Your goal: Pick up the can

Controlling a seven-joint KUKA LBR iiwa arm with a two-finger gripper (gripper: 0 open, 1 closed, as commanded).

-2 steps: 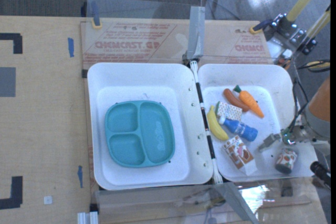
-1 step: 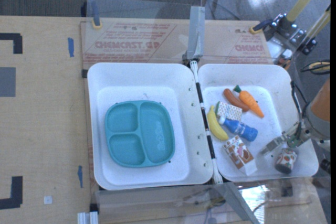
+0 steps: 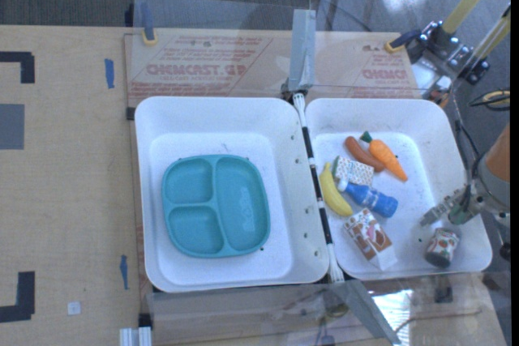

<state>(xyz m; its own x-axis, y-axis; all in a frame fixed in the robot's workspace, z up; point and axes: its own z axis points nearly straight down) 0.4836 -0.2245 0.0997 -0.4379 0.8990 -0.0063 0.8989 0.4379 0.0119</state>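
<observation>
Desk [image 3: 65, 174]: tan surface carrying two shallow white bins side by side.
Left bin [image 3: 150, 121]: holds a teal divided plate [image 3: 216, 205], lying flat near the bin's middle.
Right bin [image 3: 430, 121]: holds the can and several food items.
Can [image 3: 440, 246]: small, with a patterned label, near the right bin's front right corner; it sits on the bin floor, apart from the other items.
Gripper [image 3: 444, 211]: enters from the right edge and sits just behind the can, above the bin floor; whether its tips are spread or pressed together cannot be told at this scale. Nothing is seen between them.
Arm [image 3: 499, 166]: grey, partly cut off at the right edge.
Carrot [image 3: 387, 157]: orange, at the bin's rear centre, beside a darker orange sausage-like piece [image 3: 362, 152].
Banana [image 3: 332, 191]: yellow, along the bin's left wall.
Blue bottle [image 3: 371, 197]: lies on its side, just right of the banana.
Carton [image 3: 371, 237]: small box, lying at the front of the bin, well left of the can.
</observation>
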